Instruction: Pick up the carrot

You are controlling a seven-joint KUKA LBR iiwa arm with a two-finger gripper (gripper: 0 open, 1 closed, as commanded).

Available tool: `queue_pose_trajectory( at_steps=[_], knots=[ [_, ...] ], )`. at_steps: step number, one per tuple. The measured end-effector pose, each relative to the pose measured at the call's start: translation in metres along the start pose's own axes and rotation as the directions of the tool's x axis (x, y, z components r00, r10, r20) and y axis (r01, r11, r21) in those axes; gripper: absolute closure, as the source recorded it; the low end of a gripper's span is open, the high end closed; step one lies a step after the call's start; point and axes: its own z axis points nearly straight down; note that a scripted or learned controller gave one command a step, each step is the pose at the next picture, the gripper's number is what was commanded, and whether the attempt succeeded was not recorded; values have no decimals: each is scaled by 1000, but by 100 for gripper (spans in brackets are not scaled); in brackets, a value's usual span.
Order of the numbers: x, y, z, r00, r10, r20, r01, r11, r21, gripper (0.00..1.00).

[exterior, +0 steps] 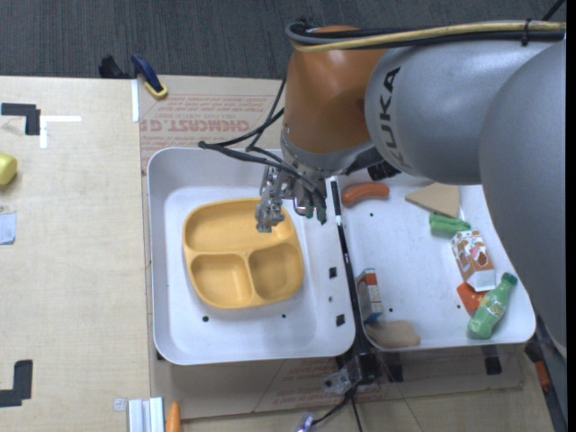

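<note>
Underneath, pale wooden bench [72, 268], two white bins [171, 331], dark grey carpet [135, 16] beyond.

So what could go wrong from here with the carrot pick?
The pincer hangs over the plate in the left bin, while the likely carrot lies in the right bin: it may grab nothing or strike the plate. The carrot sits between a packet and a bottle, which may get dragged.
</note>
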Motion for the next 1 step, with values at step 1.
queue_pose_trajectory(
  at_steps=[1],
  knots=[
    [3, -49, 33, 926, 377, -4, -377, 926, 4, 100]
  ],
)
